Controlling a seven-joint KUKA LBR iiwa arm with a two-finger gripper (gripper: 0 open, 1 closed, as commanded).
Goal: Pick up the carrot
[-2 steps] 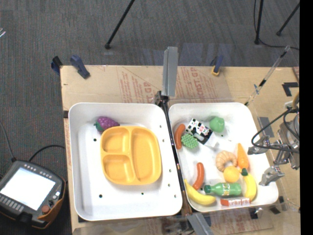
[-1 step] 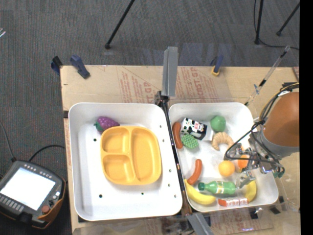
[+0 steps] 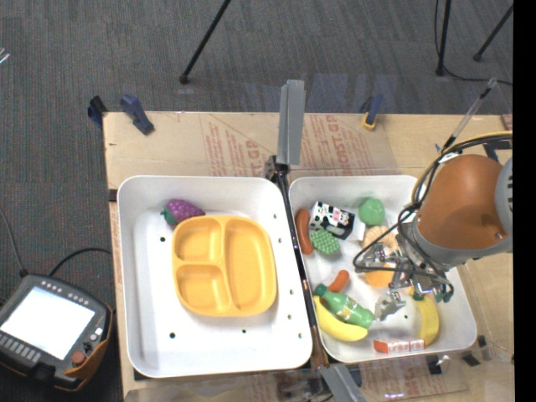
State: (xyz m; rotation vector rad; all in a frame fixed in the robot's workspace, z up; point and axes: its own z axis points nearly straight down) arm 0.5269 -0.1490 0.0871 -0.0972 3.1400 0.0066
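The carrot (image 3: 338,280) is a small orange-red piece lying in the right bin (image 3: 352,181), just above a green bottle (image 3: 347,309). My gripper (image 3: 405,295) hangs low over the right half of that bin, below the orange wrist band (image 3: 462,208). It is to the right of the carrot and apart from it, with cables bunched around the wrist. An orange round piece (image 3: 376,277) lies between the carrot and the gripper, partly hidden by the cables.
The right bin also holds a red sausage (image 3: 303,230), a cow-print carton (image 3: 332,218), a green ball (image 3: 371,210), a green knobbly piece (image 3: 325,242), two bananas (image 3: 338,327) (image 3: 429,322) and a red-and-white item (image 3: 398,345). The left bin (image 3: 142,308) holds a yellow divided plate (image 3: 224,264) and purple grapes (image 3: 182,210).
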